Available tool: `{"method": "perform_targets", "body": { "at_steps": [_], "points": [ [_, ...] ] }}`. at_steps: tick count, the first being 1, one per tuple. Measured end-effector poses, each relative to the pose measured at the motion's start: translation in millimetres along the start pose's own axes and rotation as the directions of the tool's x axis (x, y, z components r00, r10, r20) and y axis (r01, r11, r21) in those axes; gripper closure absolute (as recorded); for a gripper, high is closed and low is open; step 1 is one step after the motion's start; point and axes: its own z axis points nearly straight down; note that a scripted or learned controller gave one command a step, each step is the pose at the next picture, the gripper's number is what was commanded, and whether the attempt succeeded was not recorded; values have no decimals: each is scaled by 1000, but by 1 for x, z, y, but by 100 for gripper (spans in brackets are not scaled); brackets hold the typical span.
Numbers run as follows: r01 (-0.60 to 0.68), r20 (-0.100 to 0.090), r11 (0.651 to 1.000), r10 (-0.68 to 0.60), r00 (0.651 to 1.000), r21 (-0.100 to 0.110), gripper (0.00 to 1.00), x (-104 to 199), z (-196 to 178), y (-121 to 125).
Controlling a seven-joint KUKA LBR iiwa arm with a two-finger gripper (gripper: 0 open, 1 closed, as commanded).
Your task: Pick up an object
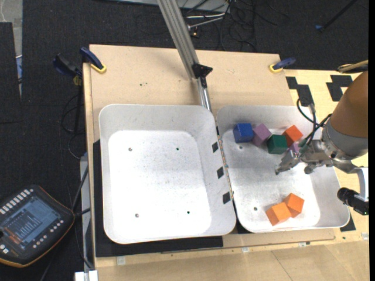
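The gripper is hanging over the right bin, just below the block cluster near that bin's far edge. Its fingers are pointing left and down, and I cannot tell how far apart they are sitting; nothing is showing between them. The arm is reaching in over the bin's right edge.

The left bin is lying beside it, the two touching along their shared edge, dark specks showing across its floor. In the right bin, a blue block is sitting near the far left corner, a purple block touching it, then a green block and an orange block just beside it, all bunched together. Toward the near edge, two orange blocks are resting against each other, well apart from the cluster.

Both bins are sitting on a tan board, with blue clamps gripping its far corners. A metal pole is slanting down to the far edge between the bins. A pendant is lying on the dark floor at the board's near left corner.
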Motion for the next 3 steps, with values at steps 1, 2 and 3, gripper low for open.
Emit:
{"method": "perform_targets", "body": {
  "at_steps": [1, 2, 3],
  "points": [
    [1, 0, 1000, -1, 1000, -2, 0, 0, 44, 2],
    [1, 1, 1000, -1, 1000, -5, 0, 0, 65, 3],
    [1, 1, 1000, -1, 1000, -8, 100, 0, 54, 3]
  ]
}}
